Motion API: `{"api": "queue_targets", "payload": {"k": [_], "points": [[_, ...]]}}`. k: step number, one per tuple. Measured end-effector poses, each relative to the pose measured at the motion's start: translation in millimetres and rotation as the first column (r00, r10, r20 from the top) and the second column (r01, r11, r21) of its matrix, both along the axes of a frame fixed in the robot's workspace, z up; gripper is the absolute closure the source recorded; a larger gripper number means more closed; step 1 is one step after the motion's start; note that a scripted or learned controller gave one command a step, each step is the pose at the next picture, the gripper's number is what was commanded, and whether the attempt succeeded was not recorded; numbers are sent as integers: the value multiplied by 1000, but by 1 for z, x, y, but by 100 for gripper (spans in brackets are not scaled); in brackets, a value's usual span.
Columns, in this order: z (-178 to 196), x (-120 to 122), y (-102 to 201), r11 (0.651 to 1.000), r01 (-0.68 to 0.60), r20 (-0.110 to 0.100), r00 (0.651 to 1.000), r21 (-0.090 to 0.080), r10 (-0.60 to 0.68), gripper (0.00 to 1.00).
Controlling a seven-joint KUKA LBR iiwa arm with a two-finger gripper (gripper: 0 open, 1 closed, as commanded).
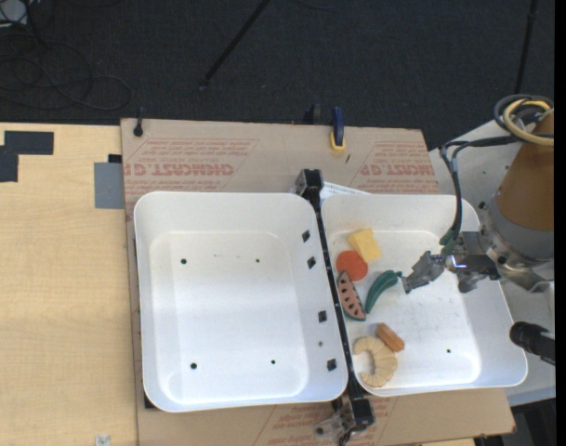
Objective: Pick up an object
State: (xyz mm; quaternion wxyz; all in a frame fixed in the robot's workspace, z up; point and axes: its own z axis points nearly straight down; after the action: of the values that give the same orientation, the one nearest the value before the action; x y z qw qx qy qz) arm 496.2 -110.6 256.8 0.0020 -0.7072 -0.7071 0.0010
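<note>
Jaws: I cannot tell their state. I see gripper (420, 275) low over right bin (487, 365), just right of green object (383, 286). Left of green object: orange ball (351, 265), yellow block (364, 244), watermelon slice (350, 298).

**Bench, top-down**

Wood bench (50, 277) w/ a cardboard sheet (264, 161) laid on its right part. On the cardboard: two white bins side by side, touching — left bin (227, 295), right bin (450, 342). Blue-yellow clamp (337, 130) at the cardboard's far edge. Dark patches (18, 151) on the bare wood, far left.
</note>
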Motion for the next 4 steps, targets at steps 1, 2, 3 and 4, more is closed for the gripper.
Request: {"api": "queue_targets", "payload": {"k": [1,2,3,4], "points": [[-170,-25,6,1000,0,-11,1000,2,0,0],[-169,48,-48,1000,1,7,1000,-5,-1,0],[-169,98,-3,1000,-5,5,1000,1,5,0],[-169,148,3,1000,-3,-3,1000,-6,3,0]]}}
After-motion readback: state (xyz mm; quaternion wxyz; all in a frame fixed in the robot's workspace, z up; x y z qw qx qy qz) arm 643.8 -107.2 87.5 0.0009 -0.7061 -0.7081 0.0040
